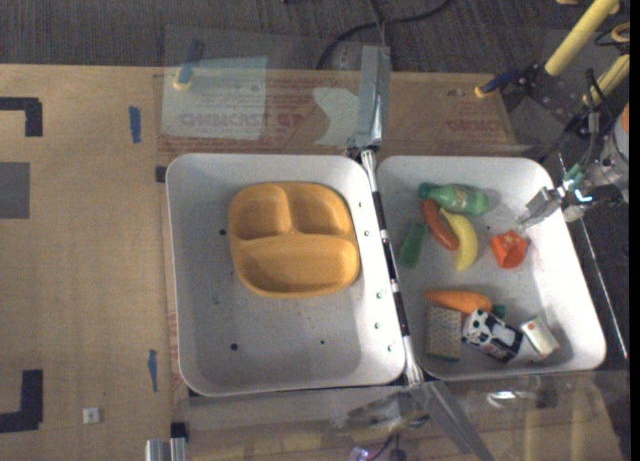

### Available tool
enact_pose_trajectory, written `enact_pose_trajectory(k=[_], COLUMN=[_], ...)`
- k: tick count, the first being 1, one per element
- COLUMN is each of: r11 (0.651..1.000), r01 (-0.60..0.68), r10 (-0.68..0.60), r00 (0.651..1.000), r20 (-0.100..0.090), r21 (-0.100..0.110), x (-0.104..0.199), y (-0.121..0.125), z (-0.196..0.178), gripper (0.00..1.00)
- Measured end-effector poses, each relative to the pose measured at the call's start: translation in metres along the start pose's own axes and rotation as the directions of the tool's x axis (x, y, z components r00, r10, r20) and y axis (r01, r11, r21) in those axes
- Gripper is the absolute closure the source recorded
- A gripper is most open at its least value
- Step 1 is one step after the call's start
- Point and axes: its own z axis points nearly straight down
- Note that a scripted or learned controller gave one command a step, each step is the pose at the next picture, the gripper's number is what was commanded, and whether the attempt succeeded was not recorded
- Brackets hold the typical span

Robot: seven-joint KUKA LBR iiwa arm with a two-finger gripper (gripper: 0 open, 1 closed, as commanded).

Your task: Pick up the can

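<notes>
The claw (545, 207), apparently empty with opening unclear, should descend squarely toward the can (539, 338) at six o'clock.

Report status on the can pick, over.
End effector over right bin's far right edge, nothing seen held. Can lying in near right corner. Black-and-white carton crowds it.

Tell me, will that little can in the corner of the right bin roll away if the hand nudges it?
Probably. The can lies on its side near the bin's front corner, so a nudge could roll it. The bin wall and the black-and-white carton beside it may stop it soon. It looks small, so likely light.
</notes>
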Motion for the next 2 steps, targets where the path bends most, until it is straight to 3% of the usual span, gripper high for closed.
enact_pose_trajectory(k=[1,2], r11=[0.943,0.945], r01=[0.333,0.328], r10=[-0.333,-0.328], r00=[0.943,0.945], r20=[0.000,0.004], r21=[-0.002,-0.007], x=[-0.002,-0.004], y=[0.004,0.005], z=[0.121,0.110], gripper=[0.00,1.00])
